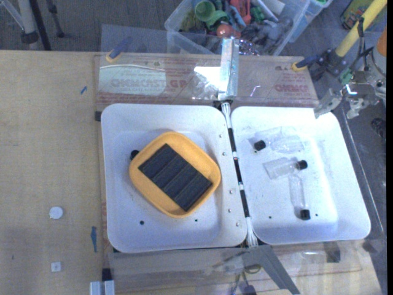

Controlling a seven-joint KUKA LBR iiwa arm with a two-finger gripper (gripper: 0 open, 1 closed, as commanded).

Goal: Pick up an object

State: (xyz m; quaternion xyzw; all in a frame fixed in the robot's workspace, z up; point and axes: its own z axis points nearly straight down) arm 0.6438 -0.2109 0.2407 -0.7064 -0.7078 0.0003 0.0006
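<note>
A small white disc (56,212) lies on the wooden bench (43,134), well to the left of the yellow pad (161,196) and a little lower in the view.

The yellow pad itself sits near the middle of the left bin (113,125). It is a rounded square turned at an angle, with a dark ribbed panel (175,174) set in its top face. A small black object (134,155) peeks out from under the pad's upper left edge, touching it; what it is cannot be made out.

Behind the pad, beyond the bins, a clear sheet with red lettering (153,80) lies flat on the bench. A metal bracket (228,66) stands upright on it, up and to the right of the pad. Further back is a clear tub of coloured toys (245,8).

Right of the pad, across the seam, the right bin (350,223) holds three clear vials with black caps. The nearest vial (273,142) lies up and right of the pad. The middle vial (284,166) lies level with the pad. The last vial (298,196) lies furthest right and lowest, its cap towards the near rim.
</note>
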